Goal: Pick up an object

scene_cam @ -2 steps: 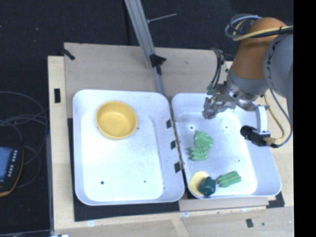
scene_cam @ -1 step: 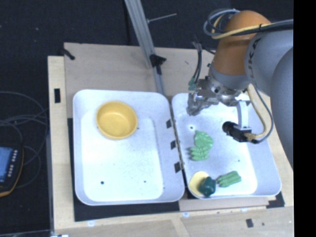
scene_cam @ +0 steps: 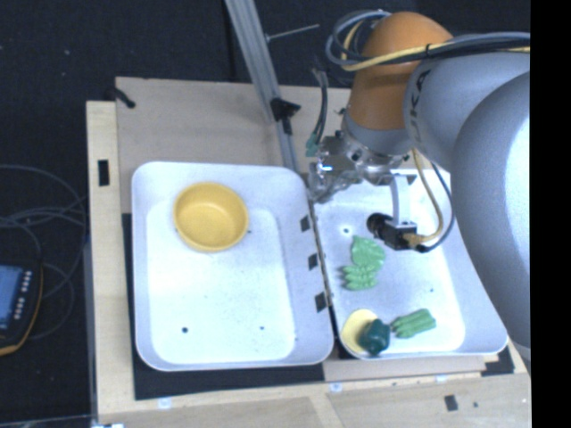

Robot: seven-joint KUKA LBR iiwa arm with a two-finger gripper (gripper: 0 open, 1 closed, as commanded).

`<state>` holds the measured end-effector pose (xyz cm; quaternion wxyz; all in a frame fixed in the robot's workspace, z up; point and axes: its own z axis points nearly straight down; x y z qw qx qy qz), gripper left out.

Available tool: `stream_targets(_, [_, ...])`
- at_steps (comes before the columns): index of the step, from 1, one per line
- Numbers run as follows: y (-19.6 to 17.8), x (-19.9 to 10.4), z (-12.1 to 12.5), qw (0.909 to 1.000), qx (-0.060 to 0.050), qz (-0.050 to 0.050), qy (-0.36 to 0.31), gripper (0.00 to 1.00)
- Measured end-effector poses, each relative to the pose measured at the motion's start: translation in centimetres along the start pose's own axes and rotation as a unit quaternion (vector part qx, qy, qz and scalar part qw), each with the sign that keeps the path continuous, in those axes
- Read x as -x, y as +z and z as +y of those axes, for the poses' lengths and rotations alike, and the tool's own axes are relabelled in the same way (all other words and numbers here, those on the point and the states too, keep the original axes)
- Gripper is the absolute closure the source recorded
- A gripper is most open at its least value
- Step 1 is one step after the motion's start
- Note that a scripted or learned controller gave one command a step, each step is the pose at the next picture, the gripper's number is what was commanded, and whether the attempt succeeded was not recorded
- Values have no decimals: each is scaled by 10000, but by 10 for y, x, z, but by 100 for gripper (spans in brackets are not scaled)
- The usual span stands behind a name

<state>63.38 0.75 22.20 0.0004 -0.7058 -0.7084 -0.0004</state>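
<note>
A pale wooden desk [scene_cam: 205, 105] is seen from above against a dark floor, and two shallow white bins are set on it side by side. In the left bin [scene_cam: 223, 328] a yellow bowl [scene_cam: 211, 217] is placed near the far left corner. In the right bin [scene_cam: 446, 324] a light green ridged object [scene_cam: 363, 264] lies near the middle, and a small yellow cup [scene_cam: 354, 330], a dark green piece [scene_cam: 376, 336] and a green block [scene_cam: 412, 323] are grouped at the near edge.

The pincer [scene_cam: 335, 175] is positioned above the far left corner of the right bin, close to the divider between the bins. Whether it is open or closed cannot be told, and nothing is seen held in it.

The step in hand is judged to be the approach to a grasp. The light green ridged object is the nearest candidate and is well apart from the bin walls, so it is recommended as the target. The pincer should be centred over it before descent, and the divider should be avoided. The cluster at the near edge is crowded, so a grasp there is likelier to fail.
</note>
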Motion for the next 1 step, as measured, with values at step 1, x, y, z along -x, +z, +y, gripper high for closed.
stream_targets(1, [1,-55,20,10000,2,0,-4,100])
